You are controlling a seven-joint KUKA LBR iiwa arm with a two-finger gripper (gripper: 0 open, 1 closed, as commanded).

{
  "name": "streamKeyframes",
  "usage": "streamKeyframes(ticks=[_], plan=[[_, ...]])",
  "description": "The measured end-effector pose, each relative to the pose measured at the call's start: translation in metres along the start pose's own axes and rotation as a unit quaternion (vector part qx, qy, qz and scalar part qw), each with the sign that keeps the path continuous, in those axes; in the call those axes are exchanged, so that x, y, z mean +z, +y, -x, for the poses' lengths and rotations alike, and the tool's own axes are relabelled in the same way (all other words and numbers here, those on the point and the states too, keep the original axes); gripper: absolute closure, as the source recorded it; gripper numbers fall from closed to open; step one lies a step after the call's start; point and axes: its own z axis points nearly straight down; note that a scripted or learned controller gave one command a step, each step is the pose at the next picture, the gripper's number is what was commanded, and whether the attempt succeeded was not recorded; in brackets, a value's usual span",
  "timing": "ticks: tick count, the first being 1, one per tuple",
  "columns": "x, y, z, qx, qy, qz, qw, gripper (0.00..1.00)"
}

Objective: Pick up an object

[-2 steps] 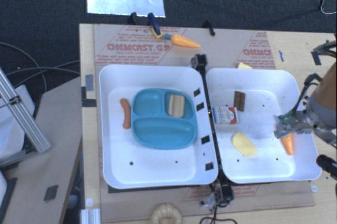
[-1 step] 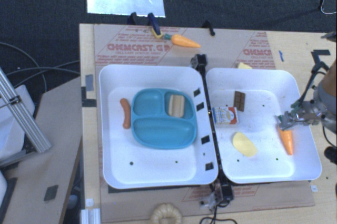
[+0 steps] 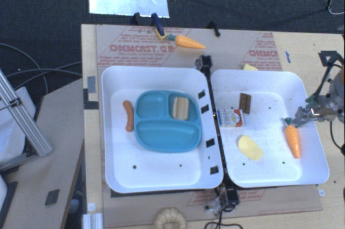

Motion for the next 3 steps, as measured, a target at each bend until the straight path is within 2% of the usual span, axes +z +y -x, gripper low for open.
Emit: streamKeyframes(ticks=[1,3], plan=[[0.007,0.029,-0.044,-0.002,0.001,-0.001,1.0000,1.00],[0.015,0.063,-0.136,-0.002,0.001,-0.002,1.0000,1.00]])
